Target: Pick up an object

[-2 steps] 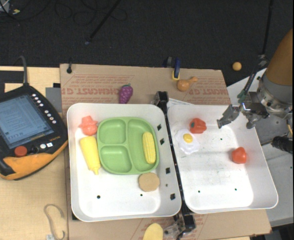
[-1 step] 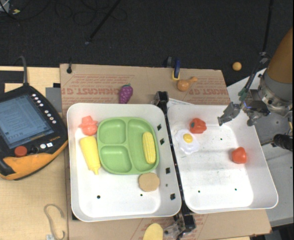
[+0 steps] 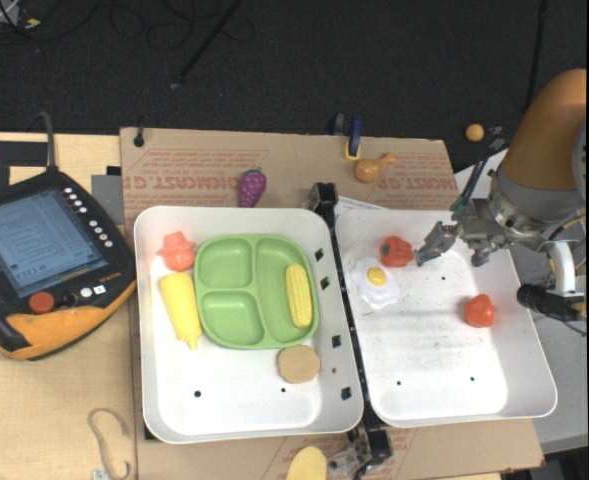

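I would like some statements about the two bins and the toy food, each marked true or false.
1. The corn cob lies in the green tray. True.
2. The fried egg is in the left bin. False: it lies in the right bin.
3. The end effector is above the right bin, near a red toy. True.
4. The purple grapes lie inside the left bin. False: they lie on the cardboard behind it.
5. The brown round cookie sits inside the green tray. False: it lies beside the tray, on the bin floor.

Cardboard sheet (image 3: 204,173) under bins: mirrored red print, not legible.
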